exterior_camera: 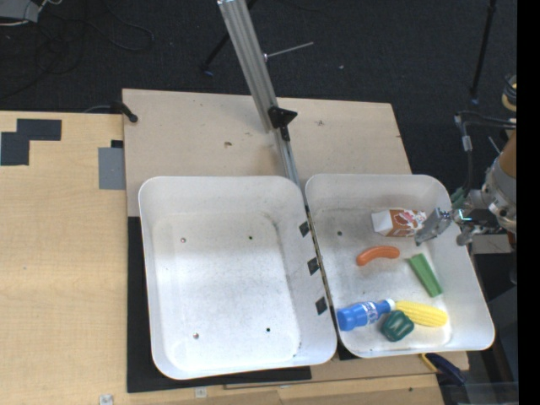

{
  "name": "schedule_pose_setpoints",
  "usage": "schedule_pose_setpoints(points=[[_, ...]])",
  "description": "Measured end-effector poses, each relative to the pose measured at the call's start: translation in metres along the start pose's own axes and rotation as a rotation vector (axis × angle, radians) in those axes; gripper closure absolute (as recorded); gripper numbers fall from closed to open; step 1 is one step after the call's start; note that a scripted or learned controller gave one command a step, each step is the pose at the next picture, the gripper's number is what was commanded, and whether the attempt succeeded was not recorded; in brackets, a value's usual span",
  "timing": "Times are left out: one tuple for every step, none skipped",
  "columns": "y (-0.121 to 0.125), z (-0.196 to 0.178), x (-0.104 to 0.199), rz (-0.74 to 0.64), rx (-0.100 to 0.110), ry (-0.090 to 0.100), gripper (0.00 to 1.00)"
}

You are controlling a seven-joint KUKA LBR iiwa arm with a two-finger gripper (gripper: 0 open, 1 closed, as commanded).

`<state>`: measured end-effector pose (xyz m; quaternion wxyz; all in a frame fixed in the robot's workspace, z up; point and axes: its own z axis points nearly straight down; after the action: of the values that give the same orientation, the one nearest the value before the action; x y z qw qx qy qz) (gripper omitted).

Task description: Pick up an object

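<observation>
Two shallow white bins sit side by side on the counter [354, 133]; the left bin [219, 277] has only dark specks on its floor, while the right bin [468, 310] holds all the loose things; near its upper middle lies a small white and red carton [400, 222], tipped on its side; just below it an orange sausage-shaped piece [377, 255] lies across the floor, apart from the carton; to the right of that a green stick [425, 275] lies at a slant, close to the bin's right wall; along the near edge a blue bottle with a white cap [363, 314] lies on its side, its cap end pointing towards a yellow corn cob [422, 314]; a dark green lump [396, 326] sits just beside both, touching or nearly touching the cob; the claw [440, 224] reaches in over the right rim, near the carton's right end, and nothing shows between its fingers; whether those fingers stand open or closed I cannot tell, as they are small and blurred; a slanted aluminium bar [253, 66] rises from the seam between the bins towards the top of the view.
</observation>
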<state>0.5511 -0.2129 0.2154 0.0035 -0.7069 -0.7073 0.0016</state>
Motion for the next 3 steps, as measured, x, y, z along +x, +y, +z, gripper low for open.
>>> schedule_pose_setpoints(points=[[0.001, -0.003, 0.0, -0.001, -0.005, -0.001, 0.0], [0.007, 0.044, -0.002, 0.0, 0.0, 0.0, 0.0], [0.002, 0.106, 0.005, 0.002, 0.002, 0.001, 0.0]])
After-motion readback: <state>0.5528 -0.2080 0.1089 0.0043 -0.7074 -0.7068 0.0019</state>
